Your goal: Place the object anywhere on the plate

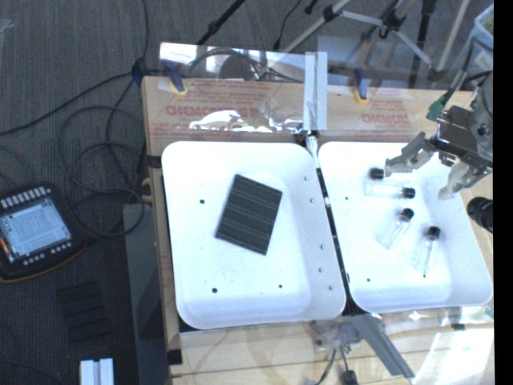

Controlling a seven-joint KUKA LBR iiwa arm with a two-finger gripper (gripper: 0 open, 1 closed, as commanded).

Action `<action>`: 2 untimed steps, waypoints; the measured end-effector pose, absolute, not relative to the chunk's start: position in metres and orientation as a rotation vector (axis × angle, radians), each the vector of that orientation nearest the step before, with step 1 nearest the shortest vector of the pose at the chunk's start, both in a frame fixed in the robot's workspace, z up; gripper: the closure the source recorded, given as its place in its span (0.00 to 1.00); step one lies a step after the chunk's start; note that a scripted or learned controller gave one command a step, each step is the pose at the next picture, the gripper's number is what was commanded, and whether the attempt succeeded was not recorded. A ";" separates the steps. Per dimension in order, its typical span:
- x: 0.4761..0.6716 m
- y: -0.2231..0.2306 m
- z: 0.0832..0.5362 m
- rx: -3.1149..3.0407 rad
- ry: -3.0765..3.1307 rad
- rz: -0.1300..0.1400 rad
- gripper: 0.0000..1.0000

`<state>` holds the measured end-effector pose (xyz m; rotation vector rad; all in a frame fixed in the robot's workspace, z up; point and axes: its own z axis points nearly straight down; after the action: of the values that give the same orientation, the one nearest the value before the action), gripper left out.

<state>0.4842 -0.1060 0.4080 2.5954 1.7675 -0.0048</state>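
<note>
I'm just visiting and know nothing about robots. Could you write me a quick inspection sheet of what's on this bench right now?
Surface: two white bins side by side, left bin and right bin.
Job's things: dark ribbed plate flat in the left bin; four clear vials with black caps lying in the right bin.
Clutter: nothing seen.
Gripper: gripper open above the right bin's far side, holding nothing.
Cables: black cables on the floor at left.
Surroundings: handheld controller on the floor; tripod legs behind the bench.
</note>
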 end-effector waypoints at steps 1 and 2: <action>0.484 -0.106 0.408 2.595 1.767 -0.005 0.00; 0.484 -0.106 0.408 2.596 1.767 -0.005 0.00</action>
<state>0.4842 -0.1062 0.4080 2.5955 1.7667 -0.0048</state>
